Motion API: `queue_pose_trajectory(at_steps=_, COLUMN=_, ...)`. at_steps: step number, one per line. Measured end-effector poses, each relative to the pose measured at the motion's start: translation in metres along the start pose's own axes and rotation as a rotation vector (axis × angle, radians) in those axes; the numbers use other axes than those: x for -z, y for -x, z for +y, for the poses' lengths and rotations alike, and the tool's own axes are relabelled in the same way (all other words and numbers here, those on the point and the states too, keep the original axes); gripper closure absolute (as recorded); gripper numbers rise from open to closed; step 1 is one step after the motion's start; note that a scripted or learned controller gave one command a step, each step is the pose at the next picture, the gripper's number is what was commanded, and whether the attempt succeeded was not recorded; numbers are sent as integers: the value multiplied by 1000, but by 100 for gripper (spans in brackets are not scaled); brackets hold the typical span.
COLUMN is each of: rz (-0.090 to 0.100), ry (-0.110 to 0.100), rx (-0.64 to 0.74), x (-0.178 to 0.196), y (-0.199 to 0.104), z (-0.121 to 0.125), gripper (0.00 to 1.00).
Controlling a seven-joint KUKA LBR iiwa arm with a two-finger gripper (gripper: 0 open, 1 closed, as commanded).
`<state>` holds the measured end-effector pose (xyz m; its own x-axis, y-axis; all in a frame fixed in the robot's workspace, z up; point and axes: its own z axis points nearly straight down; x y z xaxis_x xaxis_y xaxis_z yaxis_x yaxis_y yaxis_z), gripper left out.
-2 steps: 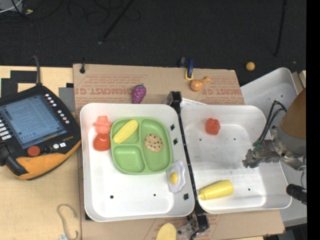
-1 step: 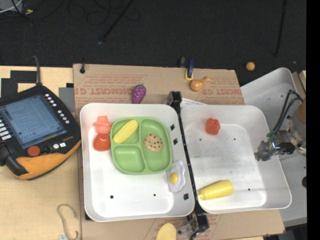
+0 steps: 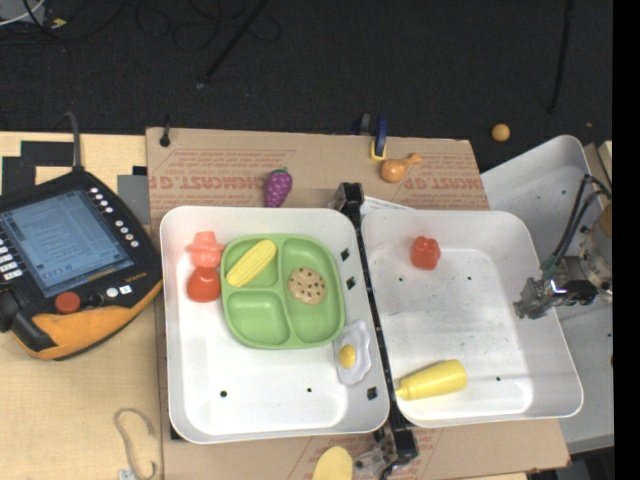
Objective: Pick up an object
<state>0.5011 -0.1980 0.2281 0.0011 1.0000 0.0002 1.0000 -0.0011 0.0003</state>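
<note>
Approach stage of a pick, nothing lifted yet. Left of the black divider (image 3: pixel 362 298): a green sectioned plate (image 3: pixel 262 323) with toy corn (image 3: pixel 249 261) and a cookie (image 3: pixel 307 286), plus a red-orange figure (image 3: pixel 204 266) further left. Right of the divider: a red pepper toy (image 3: pixel 425 253) high up, a yellow bottle (image 3: pixel 432 380) low down. Far right of the divider, over the right bin's rim (image 3: pixel 545 268): gripper (image 3: pixel 545 296), opening impossible to tell, nothing visibly held. Next: swing left over a toy, then descend

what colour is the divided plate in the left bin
Green; the divided plate shows clearly in the camera view.
</note>
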Motion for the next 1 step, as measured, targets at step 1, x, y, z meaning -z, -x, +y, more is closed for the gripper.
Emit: queue_pose_trajectory(at_steps=1, rz=2, ry=-2, rx=4, x=9, y=-51, z=-1, gripper=100)
